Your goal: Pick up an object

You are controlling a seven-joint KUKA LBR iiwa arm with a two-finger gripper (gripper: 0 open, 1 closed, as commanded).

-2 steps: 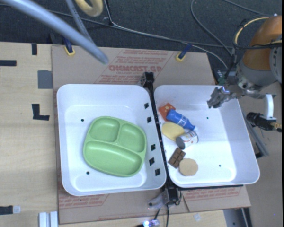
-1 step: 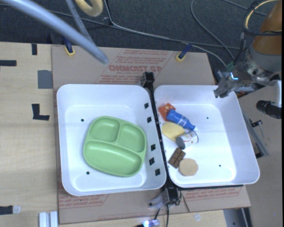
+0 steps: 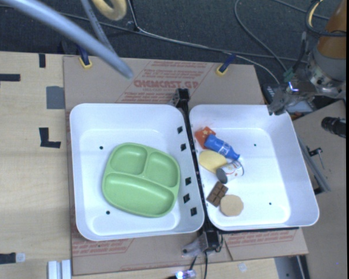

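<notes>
Your claw (image 3: 277,104) hangs just outside the right bin's (image 3: 279,156) far right corner; whether it is open or shut, you cannot tell, and nothing visible sits in it. The pickable things huddle against that bin's left wall, near the divider. Go for the round tan disc (image 3: 232,205) at the cluster's near end (it lies apart enough for a clean descent). The blue bottle (image 3: 223,147) looks smooth and rounded, likely to roll; the brown block (image 3: 216,195) is flat and ridged. The left bin holds a glossy green divided plate (image 3: 142,179).
</notes>
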